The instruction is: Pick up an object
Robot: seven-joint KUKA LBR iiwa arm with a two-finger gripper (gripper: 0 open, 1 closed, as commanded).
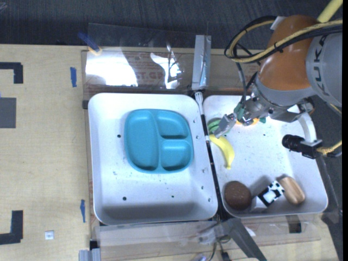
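Yellow curved plastic banana (224,151) lies in right white bin (304,170) near its left wall, long axis running up-left to down-right. Gripper (231,122) hovers just above banana's upper end, beside small green object (215,124). Jaw state: cannot tell.

Smooth white plastic, faintly speckled, on both bins: left bin (103,145), right bin (310,162). Matt blue plastic for the divided tray (157,140) at centre. Waxy yellow skin on the banana (225,151). Rough, dull brown on the round fruit (237,194), lower right. Satin tan finish on the oblong piece (292,190) beside it. Pale matt wood grain across the bench (38,162). Clear, glaring plastic sheet (141,64) above. Glossy orange shell on the arm (291,53).
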